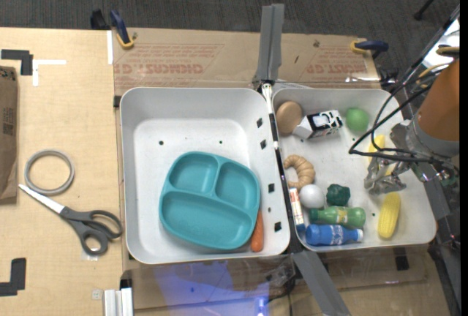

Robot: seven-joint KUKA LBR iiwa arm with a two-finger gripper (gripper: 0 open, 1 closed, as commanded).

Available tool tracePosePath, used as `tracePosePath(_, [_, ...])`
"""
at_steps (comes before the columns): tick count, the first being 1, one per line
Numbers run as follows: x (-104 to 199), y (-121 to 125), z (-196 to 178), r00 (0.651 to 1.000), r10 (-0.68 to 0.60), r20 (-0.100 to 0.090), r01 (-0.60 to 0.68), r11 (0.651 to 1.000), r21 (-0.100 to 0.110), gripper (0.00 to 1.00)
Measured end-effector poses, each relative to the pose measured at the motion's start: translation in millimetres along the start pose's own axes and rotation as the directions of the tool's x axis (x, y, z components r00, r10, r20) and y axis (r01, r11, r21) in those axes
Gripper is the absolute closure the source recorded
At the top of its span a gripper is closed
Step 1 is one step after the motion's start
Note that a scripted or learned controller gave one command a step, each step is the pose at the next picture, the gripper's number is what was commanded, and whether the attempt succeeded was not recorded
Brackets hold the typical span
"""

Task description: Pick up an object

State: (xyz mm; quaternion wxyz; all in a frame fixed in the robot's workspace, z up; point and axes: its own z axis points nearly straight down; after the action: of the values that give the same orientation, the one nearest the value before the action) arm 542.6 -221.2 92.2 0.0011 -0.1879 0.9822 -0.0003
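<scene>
Gripper (385, 177) low in right bin (409, 234), fingers' state unclear; corn cob (389, 215) just below it. Same bin: green ball (357, 119), toy car (322, 124), egg (289, 117), bottles (335, 225). Left bin (146, 132): teal divided plate (210, 200), carrot (257, 232) beside.

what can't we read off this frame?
- hand, camera view: metal clutter over the right bin; too small and blurred to tell its state or any grasp.
- carrot: partly tucked under the teal tray.
- arm: cut by the right edge.
</scene>
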Motion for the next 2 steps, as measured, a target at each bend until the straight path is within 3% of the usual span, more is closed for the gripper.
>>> tracePosePath(1, [-73.9, -28.6, -0.9, 1.000, -0.008, 0.004, 0.008, 1.000, 0.001, 0.00])
tracePosePath(2, [-16.8, -6.8, -0.6, 0.999, 0.037, 0.002, -0.037, 0.999, 0.000, 0.00])
